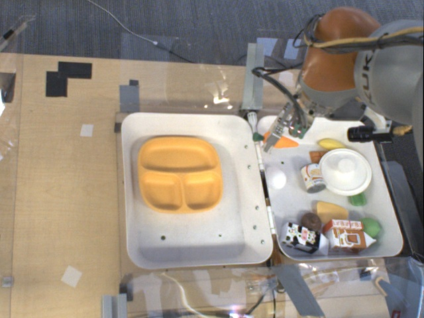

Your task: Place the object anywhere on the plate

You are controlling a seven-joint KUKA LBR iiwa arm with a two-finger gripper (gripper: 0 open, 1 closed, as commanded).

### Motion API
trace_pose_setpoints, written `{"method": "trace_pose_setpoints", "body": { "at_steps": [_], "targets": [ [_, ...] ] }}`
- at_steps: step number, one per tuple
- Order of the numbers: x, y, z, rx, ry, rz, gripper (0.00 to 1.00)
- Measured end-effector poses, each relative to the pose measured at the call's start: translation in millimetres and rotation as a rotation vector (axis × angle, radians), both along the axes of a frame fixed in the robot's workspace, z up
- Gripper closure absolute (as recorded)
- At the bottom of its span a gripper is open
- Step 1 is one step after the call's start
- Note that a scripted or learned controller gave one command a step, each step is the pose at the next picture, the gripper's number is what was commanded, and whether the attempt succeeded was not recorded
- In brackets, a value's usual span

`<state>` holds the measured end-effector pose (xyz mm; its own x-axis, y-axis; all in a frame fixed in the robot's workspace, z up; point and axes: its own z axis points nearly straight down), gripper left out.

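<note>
The jaws of the gripper (283, 130) look narrowed near an orange piece (283, 141) at the far left corner of the right bin (391, 244), but whether the piece sits between them or just below them I cannot tell; the tips are small and blurred; the piece seems low, at or near the bin floor beside the wall. The plate (179, 173), yellow-orange with three compartments, lies in the left bin (245, 237) with nothing on it; so by my judgement the task is at the picking stage, with the lift, the carry across and the release all left.

Around the gripper the right bin is crowded: a white bowl (344, 171), a small can (313, 177) touching it, a yellow banana (330, 144) behind, a carton (347, 236), a dark round thing (311, 221) and a black-and-white box (301, 237); the two bin walls between the piece and the plate are the likely obstacle, and need a clear lift first.
</note>
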<state>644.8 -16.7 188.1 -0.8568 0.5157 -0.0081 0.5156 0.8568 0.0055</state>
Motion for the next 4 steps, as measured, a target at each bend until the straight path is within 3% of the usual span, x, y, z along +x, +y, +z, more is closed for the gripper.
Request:
{"method": "trace_pose_setpoints", "body": {
  "at_steps": [1, 2, 3, 4],
  "targets": [
    [-28.1, 79.0, 36.0, 0.001, 0.000, 0.156, 1.00],
    [-73.8, 132.6, 69.7, 0.001, 0.000, 0.271, 1.00],
    [-72.4, 161.5, 137.9, -0.005, -0.004, 0.744, 1.00],
    [-60.1, 206.1, 78.6, -0.003, 0.004, 0.844, 1.00]
  ]
}}
